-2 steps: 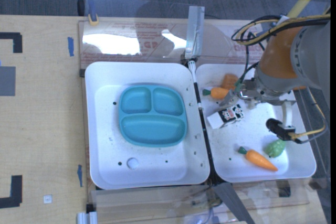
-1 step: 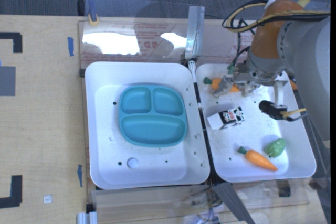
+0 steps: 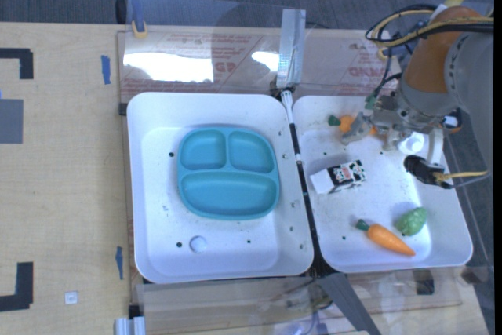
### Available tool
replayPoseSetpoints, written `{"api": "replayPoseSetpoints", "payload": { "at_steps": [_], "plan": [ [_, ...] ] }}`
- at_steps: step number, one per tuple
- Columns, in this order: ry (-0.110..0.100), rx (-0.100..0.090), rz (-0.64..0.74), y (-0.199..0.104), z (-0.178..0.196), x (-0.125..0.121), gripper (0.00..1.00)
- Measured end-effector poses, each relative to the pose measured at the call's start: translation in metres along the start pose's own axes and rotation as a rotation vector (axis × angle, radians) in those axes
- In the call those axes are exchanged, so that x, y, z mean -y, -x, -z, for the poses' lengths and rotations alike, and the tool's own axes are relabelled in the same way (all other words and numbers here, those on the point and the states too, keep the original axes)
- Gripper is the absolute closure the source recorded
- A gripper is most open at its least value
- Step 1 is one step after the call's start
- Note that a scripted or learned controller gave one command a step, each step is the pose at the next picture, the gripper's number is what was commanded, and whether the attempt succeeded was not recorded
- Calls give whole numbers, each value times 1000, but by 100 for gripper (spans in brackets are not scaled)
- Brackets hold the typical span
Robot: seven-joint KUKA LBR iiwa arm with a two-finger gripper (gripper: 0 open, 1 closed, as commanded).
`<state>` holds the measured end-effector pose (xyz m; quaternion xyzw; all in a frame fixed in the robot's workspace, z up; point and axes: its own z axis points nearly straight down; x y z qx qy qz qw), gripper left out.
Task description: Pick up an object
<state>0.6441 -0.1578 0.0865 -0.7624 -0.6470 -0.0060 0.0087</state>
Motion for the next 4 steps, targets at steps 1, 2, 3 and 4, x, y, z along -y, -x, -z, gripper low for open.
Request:
{"api": "replayPoseSetpoints", "payload": {
  "at_steps": [1,2,3,4],
  "plan": [
    [-19,26,20,-56,-4,-9,0],
    [10,21,-47,-39,-2,65,0],
    [14,20,-48,-40,9,62,100],
    [13,20,-48,-40,8,63,0]
  ]
}}
